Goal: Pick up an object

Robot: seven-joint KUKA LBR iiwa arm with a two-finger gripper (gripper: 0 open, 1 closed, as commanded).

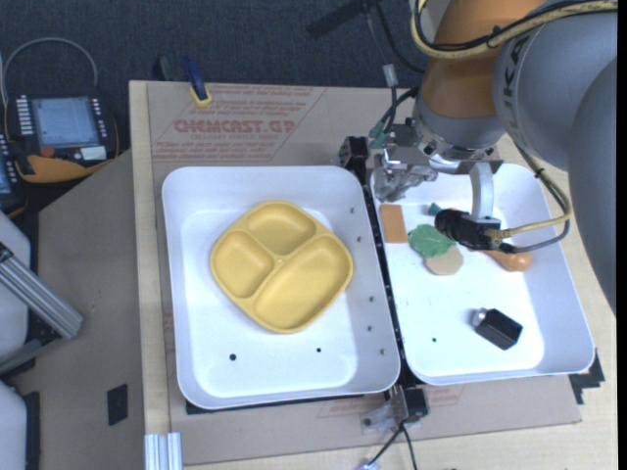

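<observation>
While the gripper (400,176) hangs over the right bin's (549,351) top-left corner, finger state can't be told; orange card (393,224), green piece (428,239), black block (497,327) lie nearby; yellow divided plate (281,264) fills left bin (186,262).

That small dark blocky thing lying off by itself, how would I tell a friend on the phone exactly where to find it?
Start at the right white bin, the one under the robot arm. Look toward its near edge, away from the cluster of small items by the gripper. The black block lies there alone, dark and boxy, whereas the green piece and tan piece are soft-coloured and touching.
</observation>
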